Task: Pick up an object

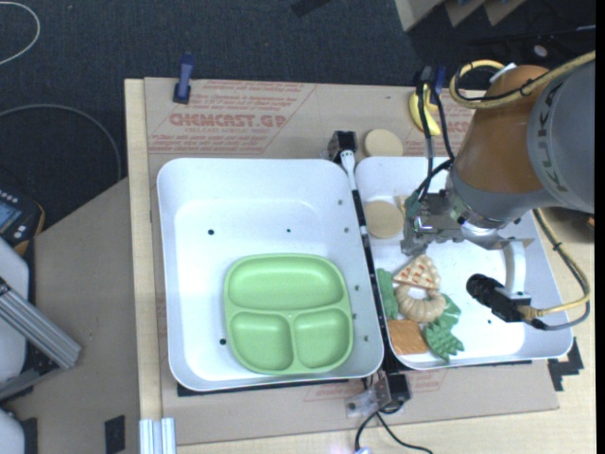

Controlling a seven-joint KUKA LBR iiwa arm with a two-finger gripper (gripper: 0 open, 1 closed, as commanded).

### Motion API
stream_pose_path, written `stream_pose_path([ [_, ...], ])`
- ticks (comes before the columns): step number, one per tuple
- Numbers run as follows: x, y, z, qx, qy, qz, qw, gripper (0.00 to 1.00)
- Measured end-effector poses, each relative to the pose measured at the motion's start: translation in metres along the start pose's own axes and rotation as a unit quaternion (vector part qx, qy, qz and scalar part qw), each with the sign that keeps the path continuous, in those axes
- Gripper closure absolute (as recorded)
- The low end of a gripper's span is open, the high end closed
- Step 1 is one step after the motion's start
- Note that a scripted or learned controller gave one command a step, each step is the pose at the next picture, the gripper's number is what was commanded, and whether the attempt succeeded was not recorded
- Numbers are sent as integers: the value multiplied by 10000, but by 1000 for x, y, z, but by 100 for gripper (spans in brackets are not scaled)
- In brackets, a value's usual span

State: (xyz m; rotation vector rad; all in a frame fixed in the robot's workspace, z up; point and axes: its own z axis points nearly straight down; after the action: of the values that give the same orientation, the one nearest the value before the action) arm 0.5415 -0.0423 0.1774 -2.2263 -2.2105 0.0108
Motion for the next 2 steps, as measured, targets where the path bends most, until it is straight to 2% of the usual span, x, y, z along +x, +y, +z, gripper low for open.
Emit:
stream_pose_path([
  [1, 48, -47, -144, -110, 26, -68, 9999, 100],
  [2, 142, -66, 42, 19, 22, -67, 10000, 100],
])
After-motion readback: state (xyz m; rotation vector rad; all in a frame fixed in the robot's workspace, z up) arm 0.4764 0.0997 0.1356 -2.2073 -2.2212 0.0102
